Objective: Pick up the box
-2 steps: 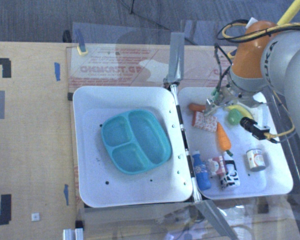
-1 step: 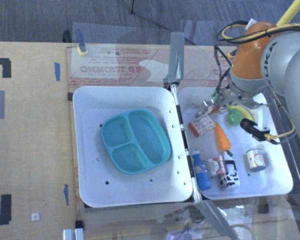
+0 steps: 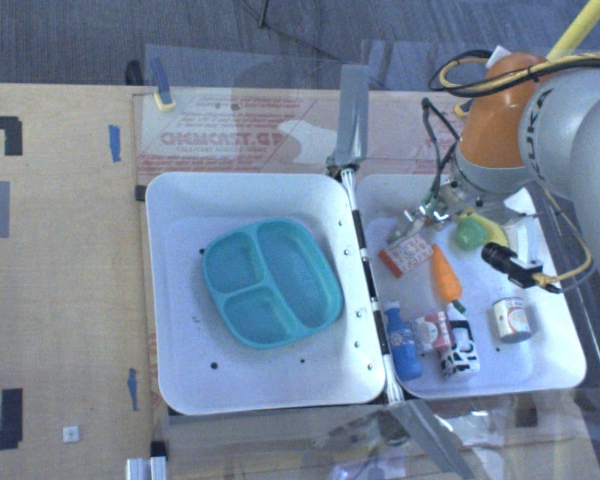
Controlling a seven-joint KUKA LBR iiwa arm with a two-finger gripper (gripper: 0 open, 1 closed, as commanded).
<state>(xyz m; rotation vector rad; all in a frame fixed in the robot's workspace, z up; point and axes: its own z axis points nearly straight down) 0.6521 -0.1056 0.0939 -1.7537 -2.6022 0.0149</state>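
I saw the blue divided plate [image 3: 272,282] in the left bin [image 3: 170,208]. Right of that plate, in the right bin [image 3: 560,358], lay the red box [image 3: 405,255]. The gripper [image 3: 427,213] hovered just above-right of it, fingers slightly spread, pinching nothing.

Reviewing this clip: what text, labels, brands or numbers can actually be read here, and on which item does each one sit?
Red lettering on the clear sheet behind the bins: blurred, unreadable.
"KU", vertical black letters on the arm's grey housing.
Red-and-white box: print too small.
Blue bottle label: too small.
Small can: label blurred.
Black-and-white carton: no legible text.
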